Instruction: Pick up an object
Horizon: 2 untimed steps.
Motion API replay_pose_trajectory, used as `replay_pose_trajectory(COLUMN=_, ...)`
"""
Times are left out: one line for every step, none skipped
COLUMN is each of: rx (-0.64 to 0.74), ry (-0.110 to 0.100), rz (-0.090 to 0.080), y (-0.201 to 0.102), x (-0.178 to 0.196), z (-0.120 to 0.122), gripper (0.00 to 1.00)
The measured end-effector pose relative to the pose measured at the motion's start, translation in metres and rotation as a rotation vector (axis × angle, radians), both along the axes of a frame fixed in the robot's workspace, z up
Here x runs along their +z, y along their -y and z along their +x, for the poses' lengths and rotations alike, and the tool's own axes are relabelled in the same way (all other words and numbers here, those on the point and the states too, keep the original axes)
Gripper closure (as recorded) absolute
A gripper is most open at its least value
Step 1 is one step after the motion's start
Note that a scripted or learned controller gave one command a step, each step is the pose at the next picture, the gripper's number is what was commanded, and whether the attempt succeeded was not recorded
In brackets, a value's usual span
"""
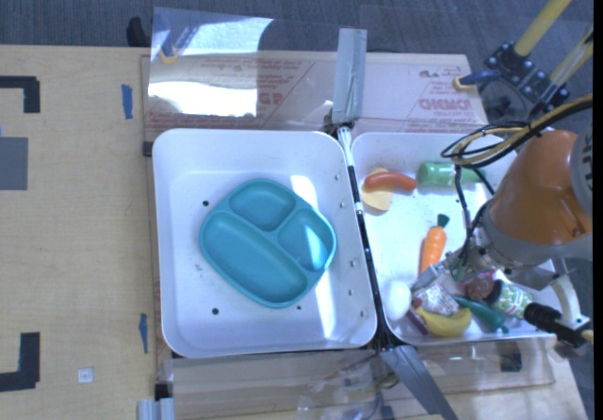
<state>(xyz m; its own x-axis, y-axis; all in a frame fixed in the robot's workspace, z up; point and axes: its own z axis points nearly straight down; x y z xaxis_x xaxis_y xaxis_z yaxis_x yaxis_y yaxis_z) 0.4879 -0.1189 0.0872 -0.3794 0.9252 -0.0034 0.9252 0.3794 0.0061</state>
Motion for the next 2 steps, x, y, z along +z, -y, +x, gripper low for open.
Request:
replay_pose_trajectory(rx=0.134, ry=0.001, rz=-0.001, y=0.002, x=0.0, z=0.052, gripper=0.0)
replay_pose_trajectory(rx=0.133, ry=0.008, rz=-0.002, y=0.003, x=0.01, z=0.054, gripper=1.0)
